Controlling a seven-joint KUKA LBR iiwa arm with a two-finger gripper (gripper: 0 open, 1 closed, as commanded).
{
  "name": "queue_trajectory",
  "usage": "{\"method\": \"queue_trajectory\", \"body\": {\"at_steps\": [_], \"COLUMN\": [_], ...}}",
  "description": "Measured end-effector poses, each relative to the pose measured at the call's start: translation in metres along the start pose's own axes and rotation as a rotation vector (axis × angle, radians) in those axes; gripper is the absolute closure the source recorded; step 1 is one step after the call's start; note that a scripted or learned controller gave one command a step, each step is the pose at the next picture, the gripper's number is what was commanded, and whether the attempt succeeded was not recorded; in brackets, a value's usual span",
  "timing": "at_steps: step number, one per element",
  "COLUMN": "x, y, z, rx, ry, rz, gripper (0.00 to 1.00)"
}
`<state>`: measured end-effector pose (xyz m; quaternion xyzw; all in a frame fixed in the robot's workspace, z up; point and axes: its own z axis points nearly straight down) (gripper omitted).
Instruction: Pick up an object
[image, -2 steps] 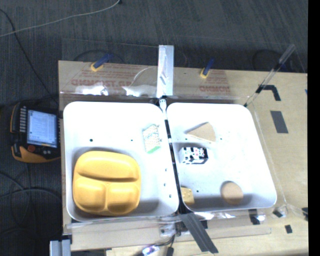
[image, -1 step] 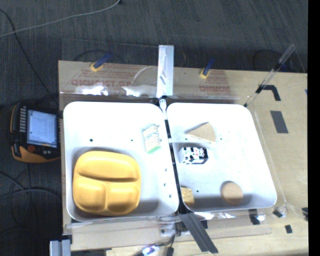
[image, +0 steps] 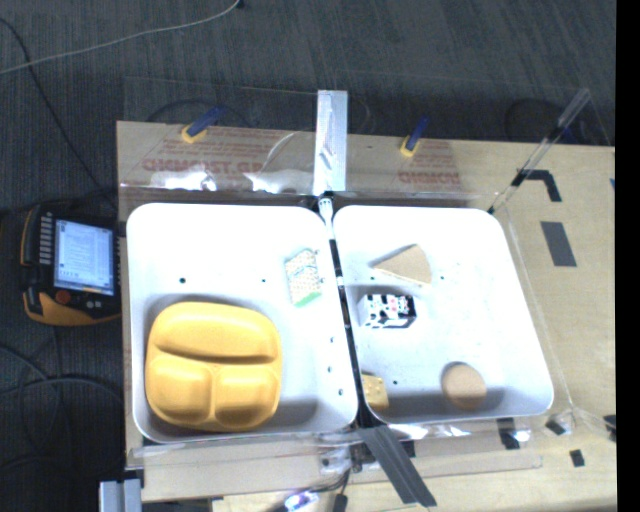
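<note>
Nearest, at the bench's front edge: a grey metal bar (image: 402, 478), slanting away below the seam between the two bins. Just behind it, tucked in the near left corner of the right bin (image: 522, 292), a small tan block (image: 373, 390). Further along that same near wall, a round brown lump (image: 463, 382), well apart from the block. Toward the middle of this bin, a small black-and-white item (image: 387, 310) (print too fine to read), close to the dividing wall. Beyond it, a pale tan wedge (image: 403, 264), lying flat, near but not touching.

In the left bin (image: 135, 300), a big yellow moulded piece (image: 213, 365), filling much of the near half and sitting against the near left wall. Farther back and toward the divider, a small green-and-white packet (image: 303, 276), alone on the white floor.

Behind the bins, an upright metal strip (image: 331, 140) over the seam, with a blue-and-yellow clamp (image: 201, 124) on the far left and another clamp (image: 414, 138) on the far right. Off the bench's left side, a handheld pendant (image: 70, 262) with a lit screen.

Gripper state: cannot tell. All candidate objects resting in their bins, none lifted.
</note>
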<state>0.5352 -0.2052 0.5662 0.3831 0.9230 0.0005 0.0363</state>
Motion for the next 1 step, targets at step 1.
{"method": "queue_trajectory", "body": {"at_steps": [1], "x": [-0.0017], "y": [0.0013], "z": [-0.0101], "rx": [-0.002], "ry": [-0.005], "rz": [-0.001], "gripper": [1.0]}}
